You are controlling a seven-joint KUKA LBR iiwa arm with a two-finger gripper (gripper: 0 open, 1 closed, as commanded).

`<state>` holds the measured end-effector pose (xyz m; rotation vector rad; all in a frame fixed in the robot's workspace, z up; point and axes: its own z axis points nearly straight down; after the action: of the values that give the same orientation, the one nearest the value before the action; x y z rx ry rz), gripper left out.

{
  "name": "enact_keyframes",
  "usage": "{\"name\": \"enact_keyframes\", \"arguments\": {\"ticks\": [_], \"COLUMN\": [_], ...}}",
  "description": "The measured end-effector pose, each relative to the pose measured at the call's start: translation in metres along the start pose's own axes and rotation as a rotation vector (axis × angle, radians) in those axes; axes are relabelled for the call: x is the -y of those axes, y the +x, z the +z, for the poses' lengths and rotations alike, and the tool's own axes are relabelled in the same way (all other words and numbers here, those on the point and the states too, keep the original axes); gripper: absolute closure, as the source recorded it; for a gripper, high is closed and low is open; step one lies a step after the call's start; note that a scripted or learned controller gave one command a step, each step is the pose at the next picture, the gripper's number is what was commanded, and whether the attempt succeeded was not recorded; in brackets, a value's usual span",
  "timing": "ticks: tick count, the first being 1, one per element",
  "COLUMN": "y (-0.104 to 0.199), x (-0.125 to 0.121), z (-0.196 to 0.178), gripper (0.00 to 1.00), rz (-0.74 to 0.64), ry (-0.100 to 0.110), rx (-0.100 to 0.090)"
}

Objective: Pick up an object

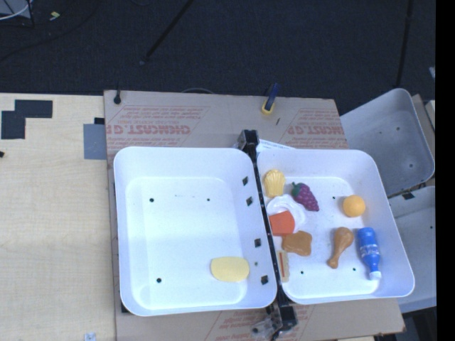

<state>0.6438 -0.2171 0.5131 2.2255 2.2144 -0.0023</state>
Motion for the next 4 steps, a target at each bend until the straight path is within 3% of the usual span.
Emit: {"name": "enact_keyframes", "arguments": {"ticks": [1, 2, 3, 4], "y": [0.003, 0.006, 0.004, 0.015], "x": [0.045, 0.054, 0.112, 0.106], "z": [0.097, -0.033, 0.102, -0.022], "gripper": [1.0, 1.0, 1.0, 1.0], "rz": [-0.001, -0.005, -0.002, -0.006], "ry": [0.013, -0.012, 0.017, -0.011], "rx": [-0.006, 0.002, -0.008, 0.001]}}
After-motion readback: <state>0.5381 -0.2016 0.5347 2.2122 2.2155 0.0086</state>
